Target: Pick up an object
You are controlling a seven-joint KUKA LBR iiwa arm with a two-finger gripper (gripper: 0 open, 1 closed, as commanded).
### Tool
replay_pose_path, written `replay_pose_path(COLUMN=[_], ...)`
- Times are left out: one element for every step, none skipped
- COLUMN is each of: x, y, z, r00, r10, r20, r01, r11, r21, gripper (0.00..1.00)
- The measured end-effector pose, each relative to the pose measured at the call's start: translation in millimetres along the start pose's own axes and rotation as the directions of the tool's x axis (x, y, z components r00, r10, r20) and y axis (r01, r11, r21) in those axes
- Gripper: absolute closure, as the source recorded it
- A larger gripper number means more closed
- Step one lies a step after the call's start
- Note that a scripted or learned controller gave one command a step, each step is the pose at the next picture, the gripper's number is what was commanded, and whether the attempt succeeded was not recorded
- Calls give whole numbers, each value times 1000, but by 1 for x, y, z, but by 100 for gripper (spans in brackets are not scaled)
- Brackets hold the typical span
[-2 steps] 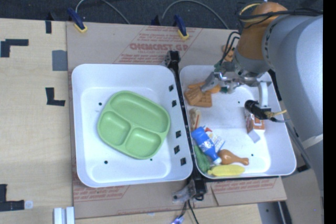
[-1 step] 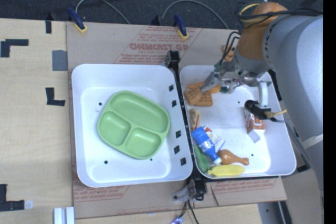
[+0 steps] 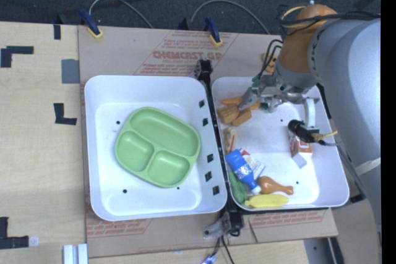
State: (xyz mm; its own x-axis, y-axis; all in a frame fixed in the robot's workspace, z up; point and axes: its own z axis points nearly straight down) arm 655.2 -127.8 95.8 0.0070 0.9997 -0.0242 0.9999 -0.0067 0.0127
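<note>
My gripper [image 3: 250,101] reaches into the back left part of the right bin [image 3: 328,188], with its fingers pointing left over a small brown toy [image 3: 228,112]. The fingers sit close around a tan, orange-tipped piece [image 3: 237,101] beside that toy, but I cannot tell whether they grip it. Near the front of this bin lie a blue bottle [image 3: 241,170], a brown drumstick [image 3: 274,184], a yellow banana [image 3: 267,201] and a green item [image 3: 237,186]. A small red and white object [image 3: 301,145] rests at the right side.
The left bin [image 3: 99,195] holds a green divided plate [image 3: 158,146]. A black divider with clips [image 3: 210,133] runs between the bins. The grey arm with its orange band [image 3: 301,40] covers the right bin's back right corner. Cables [image 3: 124,0] trail behind the bench.
</note>
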Motion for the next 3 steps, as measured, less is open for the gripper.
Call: replay_pose_path(x=[2, 8, 13], y=[1, -1, -4], z=[2, 5, -2], r00=[1000, 1000, 1000], r10=[0, 3, -1], r20=[0, 8, -2], r01=[0, -3, 1], r11=[1000, 1000, 1000], r21=[3, -2, 14], gripper=[0, 0, 100])
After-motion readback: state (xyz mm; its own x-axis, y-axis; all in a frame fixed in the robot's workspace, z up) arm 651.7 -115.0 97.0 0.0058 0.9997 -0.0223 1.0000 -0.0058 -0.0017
